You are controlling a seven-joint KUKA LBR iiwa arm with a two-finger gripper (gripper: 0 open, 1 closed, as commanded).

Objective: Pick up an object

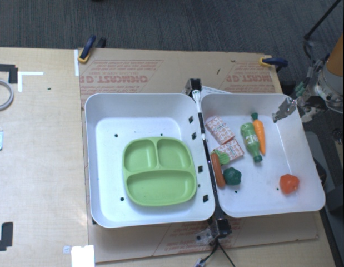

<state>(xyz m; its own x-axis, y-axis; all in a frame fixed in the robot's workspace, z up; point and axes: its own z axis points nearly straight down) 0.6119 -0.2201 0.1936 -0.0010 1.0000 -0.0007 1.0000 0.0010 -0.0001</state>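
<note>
gripper [287, 109] sat at the right bin's [305, 202] upper right rim, nothing between its fingers; couldn't tell if they were spread or closed. arm came in from the right edge of the view.

right bin contents: green bottle [251, 141] and carrot [260, 136] lay side by side, touching, near the middle top. two patterned packets [220, 129] sat close to the divider, the lower packet [231, 149] just beside a small green item [222, 158]. a sausage-like orange piece [217, 170] lay along the left wall, dark green broccoli-like piece [232, 176] just beside it. tomato [289, 183] sat alone near the lower right wall, well apart from the rest.

open floor ran between the bottle and the right wall, and along the bottom.

left bin [99, 166] held a green divided plate [159, 171], centred, with bare margin all round.
</note>
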